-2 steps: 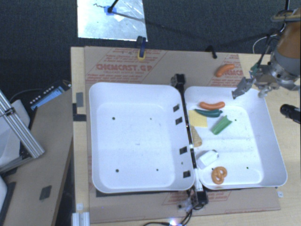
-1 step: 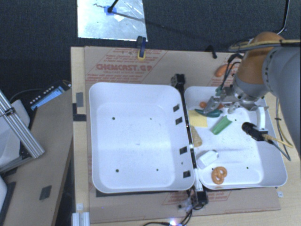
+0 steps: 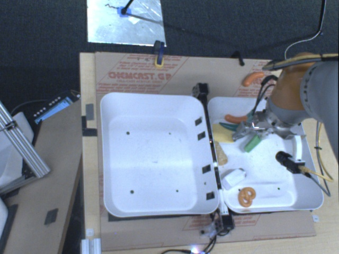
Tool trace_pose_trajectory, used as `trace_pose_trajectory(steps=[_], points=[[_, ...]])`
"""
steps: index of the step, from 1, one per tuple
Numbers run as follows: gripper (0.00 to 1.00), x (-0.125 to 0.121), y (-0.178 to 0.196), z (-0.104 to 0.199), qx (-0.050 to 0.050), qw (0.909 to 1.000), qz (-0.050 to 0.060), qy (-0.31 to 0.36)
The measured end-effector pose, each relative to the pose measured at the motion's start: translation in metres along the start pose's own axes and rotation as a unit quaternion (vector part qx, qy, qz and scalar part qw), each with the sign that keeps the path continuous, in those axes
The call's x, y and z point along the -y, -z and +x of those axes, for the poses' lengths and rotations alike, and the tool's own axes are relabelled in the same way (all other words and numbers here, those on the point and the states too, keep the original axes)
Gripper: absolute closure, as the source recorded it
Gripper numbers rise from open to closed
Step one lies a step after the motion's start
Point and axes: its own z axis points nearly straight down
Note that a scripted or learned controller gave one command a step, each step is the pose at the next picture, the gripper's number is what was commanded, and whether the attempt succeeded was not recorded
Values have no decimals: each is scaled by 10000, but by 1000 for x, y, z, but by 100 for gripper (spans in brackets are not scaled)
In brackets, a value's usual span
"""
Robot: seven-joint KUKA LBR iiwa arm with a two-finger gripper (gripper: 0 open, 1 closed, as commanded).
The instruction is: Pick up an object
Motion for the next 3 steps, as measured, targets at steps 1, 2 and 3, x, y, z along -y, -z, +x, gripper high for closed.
trace_pose_trajectory(steps=[1,2,3], points=[[0,103,3,46,66,10000,-52,-35],[0,1,3,45,9,10000,-58,27],[100,4,13,44,1,10000,-36,20]])
